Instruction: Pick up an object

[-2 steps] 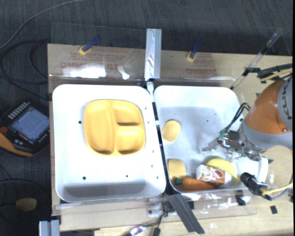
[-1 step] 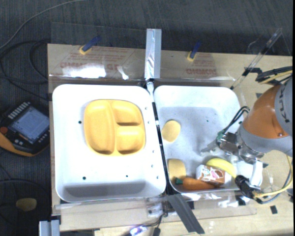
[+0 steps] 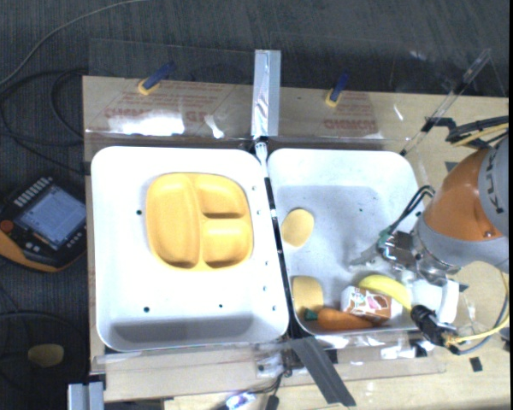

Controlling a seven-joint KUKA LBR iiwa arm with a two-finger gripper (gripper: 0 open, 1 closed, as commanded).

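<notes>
End effector (image 3: 399,250) (grip state unclear) hangs over the right bin (image 3: 342,178), near the banana (image 3: 386,288).

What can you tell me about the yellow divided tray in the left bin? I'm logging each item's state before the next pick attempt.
The yellow divided tray is a rounded-square plate that looks like smooth plastic, with three compartments: one long one on its left side and two smaller ones on its right. It lies flat, open side up, on the floor of the left bin, roughly centred and slightly toward the far wall. Nothing sits in it, and nothing else touches it.
</notes>
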